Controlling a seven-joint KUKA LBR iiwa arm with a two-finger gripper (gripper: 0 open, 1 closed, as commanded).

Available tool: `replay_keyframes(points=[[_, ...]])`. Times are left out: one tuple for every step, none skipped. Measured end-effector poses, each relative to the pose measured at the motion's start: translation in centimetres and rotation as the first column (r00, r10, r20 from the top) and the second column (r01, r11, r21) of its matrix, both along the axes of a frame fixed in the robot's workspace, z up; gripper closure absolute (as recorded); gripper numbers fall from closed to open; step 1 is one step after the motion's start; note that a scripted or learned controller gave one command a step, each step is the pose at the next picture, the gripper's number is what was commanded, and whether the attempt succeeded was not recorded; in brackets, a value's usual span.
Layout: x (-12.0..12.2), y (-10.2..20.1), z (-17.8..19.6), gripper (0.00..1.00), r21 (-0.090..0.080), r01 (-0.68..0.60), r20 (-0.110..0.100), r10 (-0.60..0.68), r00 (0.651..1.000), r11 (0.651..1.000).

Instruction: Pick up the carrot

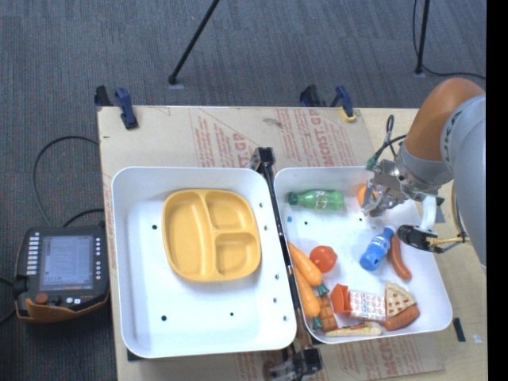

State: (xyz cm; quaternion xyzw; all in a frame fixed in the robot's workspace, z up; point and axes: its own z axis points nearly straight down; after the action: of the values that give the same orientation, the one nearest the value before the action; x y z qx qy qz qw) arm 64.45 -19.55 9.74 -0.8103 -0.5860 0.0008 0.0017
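Whether the fingers are apart or together cannot be told; the gripper (379, 198) hangs over the right bin's (441, 292) far side, beside a green bottle (317, 201). The carrot (305, 264) lies at that bin's left wall, near a tomato (322, 258). A yellow tray (211, 234) sits in the left bin (135, 308). The bench (238, 133) is printed cardboard, clamped, over grey carpet (79, 46).
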Motion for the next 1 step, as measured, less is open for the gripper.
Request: replay_keyframes(points=[[0.02, 0.08, -0.03, 0.0, 0.0, -0.001, 0.0, 0.001, 1.0, 1.0]])
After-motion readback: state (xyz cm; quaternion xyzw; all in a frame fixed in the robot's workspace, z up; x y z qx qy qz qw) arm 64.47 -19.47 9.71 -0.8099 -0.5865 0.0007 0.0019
